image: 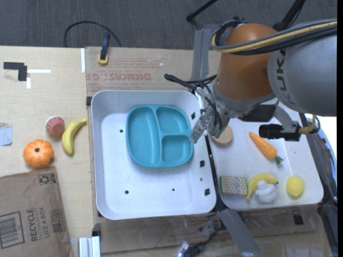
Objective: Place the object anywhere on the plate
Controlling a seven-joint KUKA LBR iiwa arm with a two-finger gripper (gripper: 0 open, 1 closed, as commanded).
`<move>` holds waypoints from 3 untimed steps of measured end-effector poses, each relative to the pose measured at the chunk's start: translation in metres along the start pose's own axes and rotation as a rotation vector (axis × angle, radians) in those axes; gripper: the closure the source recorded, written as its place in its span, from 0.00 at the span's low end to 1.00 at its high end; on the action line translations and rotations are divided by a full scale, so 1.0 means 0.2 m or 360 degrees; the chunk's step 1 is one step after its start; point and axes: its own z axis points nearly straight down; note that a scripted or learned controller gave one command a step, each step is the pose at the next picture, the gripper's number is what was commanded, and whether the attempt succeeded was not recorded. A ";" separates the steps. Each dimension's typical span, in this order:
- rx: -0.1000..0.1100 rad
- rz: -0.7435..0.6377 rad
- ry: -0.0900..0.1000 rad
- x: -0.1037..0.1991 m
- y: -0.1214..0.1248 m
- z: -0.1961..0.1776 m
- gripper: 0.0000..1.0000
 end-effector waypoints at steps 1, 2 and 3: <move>-0.0003 -0.0271 -0.0002 0.02 0.31 0.15 1.00; -0.0003 -0.0348 -0.0004 -0.21 0.42 0.13 1.00; 0.0000 0.0443 -0.0002 -0.27 0.22 0.03 1.00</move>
